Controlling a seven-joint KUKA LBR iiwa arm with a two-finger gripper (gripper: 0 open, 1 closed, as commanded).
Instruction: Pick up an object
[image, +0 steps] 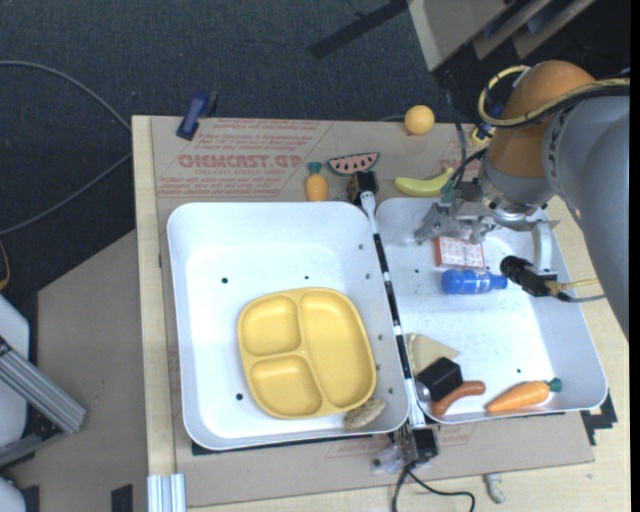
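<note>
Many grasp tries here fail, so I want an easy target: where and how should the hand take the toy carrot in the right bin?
Probably across the middle of the carrot, coming straight down from above. It lies flat and long near the front wall of the right bin, so closing across its narrow width suits it. The sausage lies close on its blunt end, so stay toward the middle.
</note>
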